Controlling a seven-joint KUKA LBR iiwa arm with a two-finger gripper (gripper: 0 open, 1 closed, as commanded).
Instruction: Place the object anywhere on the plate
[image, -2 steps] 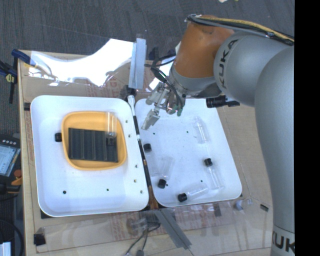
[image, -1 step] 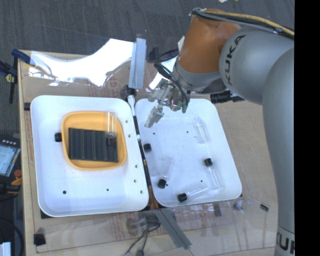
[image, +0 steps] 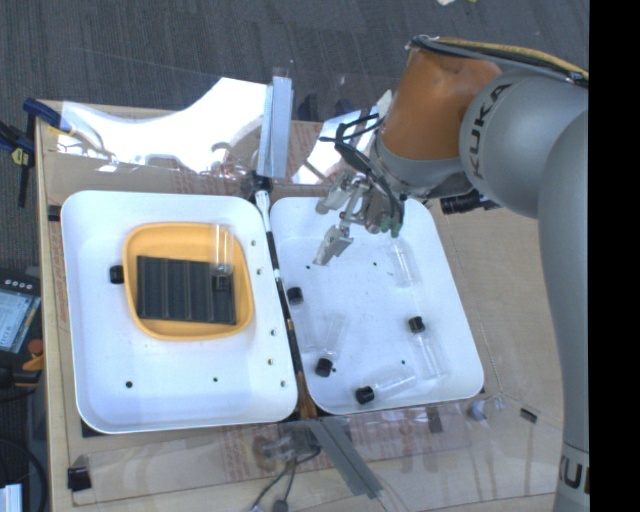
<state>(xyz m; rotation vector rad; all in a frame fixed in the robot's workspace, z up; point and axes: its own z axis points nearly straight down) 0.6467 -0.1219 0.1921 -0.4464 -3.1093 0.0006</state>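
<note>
Gripper (image: 340, 235) hangs over the far part of the right bin (image: 455, 330), fingers spread, holding nothing. Plate (image: 150, 250) with dark block (image: 185, 290) sits in the left bin (image: 90, 380).

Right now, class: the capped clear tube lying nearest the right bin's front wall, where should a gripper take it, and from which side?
Take the tube at the middle of its clear body, coming straight down from above. It lies flat, cap to the left, so close across its narrow width. The front wall runs close alongside, so room there is probably tight.
</note>
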